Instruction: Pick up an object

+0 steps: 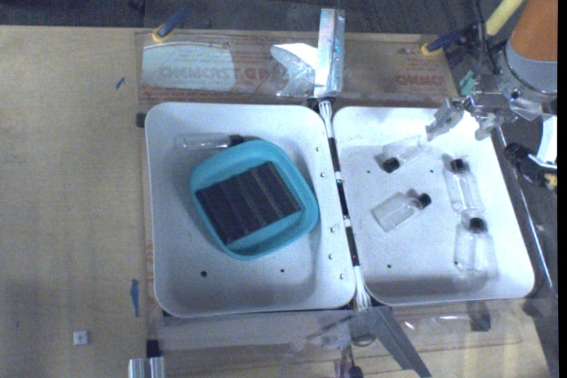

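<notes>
Well, my gripper (461, 112) hangs with nothing in it, fingers apart; just below lie small clear bottles (400, 209) with black caps; light, slippery; I'd pinch one across its middle.

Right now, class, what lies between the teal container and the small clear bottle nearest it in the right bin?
Camera view: bare white floor of each bin, and the rims where both bins meet, between the teal container and bottle.

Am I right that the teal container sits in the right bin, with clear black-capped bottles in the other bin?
Not quite: the teal container sits in the left bin, not the right one. The clear black-capped bottles lie in the other bin, the right bin, as the camera view shows.
</notes>
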Available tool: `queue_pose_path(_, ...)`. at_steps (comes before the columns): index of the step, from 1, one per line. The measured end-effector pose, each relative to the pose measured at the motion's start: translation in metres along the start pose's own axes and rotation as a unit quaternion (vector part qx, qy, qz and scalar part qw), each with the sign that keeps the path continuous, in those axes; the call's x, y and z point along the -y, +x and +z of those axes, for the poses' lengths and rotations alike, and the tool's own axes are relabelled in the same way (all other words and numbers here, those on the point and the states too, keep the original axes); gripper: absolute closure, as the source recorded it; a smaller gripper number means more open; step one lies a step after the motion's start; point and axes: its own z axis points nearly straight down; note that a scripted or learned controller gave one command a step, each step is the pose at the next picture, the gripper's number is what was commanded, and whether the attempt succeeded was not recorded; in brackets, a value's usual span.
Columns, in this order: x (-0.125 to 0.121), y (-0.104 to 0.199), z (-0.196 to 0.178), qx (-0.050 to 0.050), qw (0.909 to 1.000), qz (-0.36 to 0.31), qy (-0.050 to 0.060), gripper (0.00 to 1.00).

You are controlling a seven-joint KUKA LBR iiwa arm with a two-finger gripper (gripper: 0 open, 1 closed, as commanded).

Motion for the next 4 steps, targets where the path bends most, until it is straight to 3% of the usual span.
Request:
queue_pose_path(1,-0.016,-0.004,0.109,0.002,0.9998,0.007,-0.017,0.0)
queue_pose_path(2,-0.037,0.015,0.137,0.001,0.9999,0.014,-0.004,0.0)
queue_pose_path(3,0.021,0.021,0.136,0.0,0.9997,-0.023,-0.003,0.0)
queue_pose_path(4,0.019,0.019,0.124,0.001,0.9998,-0.021,-0.006,1.0)
